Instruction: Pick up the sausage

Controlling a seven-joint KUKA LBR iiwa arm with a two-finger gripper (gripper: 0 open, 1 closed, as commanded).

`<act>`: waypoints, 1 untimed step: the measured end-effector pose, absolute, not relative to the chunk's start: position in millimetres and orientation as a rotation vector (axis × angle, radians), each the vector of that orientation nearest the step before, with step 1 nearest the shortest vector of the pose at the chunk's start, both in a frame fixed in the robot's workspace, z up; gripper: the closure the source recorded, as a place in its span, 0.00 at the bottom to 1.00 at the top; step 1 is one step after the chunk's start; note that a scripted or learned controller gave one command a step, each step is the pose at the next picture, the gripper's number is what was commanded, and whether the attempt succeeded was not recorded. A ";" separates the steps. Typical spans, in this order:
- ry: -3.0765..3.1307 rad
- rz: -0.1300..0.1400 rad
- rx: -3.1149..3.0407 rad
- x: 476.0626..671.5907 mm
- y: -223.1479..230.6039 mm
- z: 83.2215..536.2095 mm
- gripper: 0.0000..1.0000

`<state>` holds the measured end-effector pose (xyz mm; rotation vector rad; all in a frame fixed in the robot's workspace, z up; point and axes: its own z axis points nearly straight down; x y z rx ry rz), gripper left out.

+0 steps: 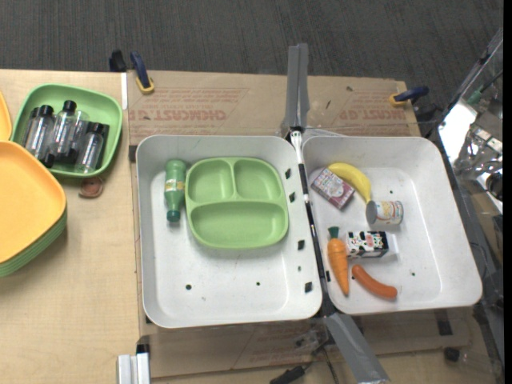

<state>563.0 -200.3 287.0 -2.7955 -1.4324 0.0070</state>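
Two white bins sit side by side, and you should read them from the left before you commit. Off the bench edge lie stacked orange plates (28, 206) and a small green tray of dark-capped bottles (68, 130), matte plastic, well apart from the work. The left bin (160, 286) carries a slim green bottle (174, 189) lying beside a three-compartment green plate (237, 201), smooth and shallow. The right bin (436, 254) is your crowd: a curved yellow banana (357, 178) touching a pinkish packet (331, 188), a small can (386, 211), a printed little carton (369, 243), an orange carrot (339, 264) against the dividing wall. The sausage (374, 282) lies near the front of that bin, just beside the carrot's tip and below the carton: a short, rounded, reddish-orange cylinder, likely slick. Your risk, I judge, is confusion or collision: the similarly coloured carrot may be grabbed instead, or the rounded sausage may roll out. I cannot tell you the gripper's state.
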 end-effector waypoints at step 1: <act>-1.160 0.007 -2.917 583.3 -200.3 128.3 1.00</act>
